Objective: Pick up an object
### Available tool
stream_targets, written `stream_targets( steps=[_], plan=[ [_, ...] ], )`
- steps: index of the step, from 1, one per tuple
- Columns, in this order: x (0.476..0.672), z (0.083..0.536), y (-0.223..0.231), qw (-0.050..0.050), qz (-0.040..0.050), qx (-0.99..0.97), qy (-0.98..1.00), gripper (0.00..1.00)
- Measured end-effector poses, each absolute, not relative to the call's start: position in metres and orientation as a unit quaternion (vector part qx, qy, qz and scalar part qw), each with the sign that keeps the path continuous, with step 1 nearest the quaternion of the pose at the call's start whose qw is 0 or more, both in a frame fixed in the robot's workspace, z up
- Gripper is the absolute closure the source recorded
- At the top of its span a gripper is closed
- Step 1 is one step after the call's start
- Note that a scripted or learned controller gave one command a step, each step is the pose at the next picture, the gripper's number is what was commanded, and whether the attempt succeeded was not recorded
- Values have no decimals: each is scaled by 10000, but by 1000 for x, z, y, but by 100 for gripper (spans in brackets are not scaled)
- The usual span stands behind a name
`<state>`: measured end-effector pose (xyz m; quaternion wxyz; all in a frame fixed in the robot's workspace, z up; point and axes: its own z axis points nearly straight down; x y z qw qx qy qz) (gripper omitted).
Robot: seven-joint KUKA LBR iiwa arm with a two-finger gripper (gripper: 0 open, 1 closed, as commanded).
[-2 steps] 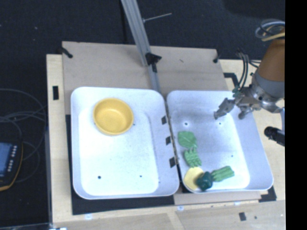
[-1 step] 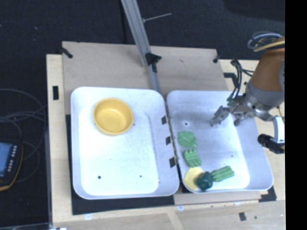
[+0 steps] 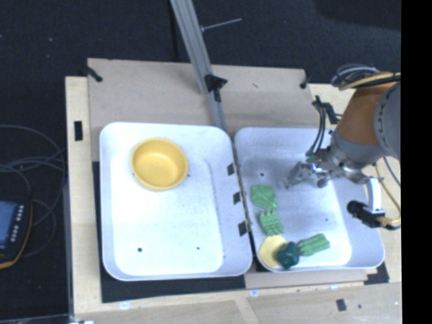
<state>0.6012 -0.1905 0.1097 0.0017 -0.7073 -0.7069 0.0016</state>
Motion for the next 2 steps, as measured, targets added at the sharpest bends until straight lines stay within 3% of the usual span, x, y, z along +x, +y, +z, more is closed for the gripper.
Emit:
stream_targets(
  steps=[1,2],
  plan=[
    [601,100,-191,-4,6,-7073,-7069,0],
    [602,112,-191,-10,-5,-7074,-7068,100]
  ],
)
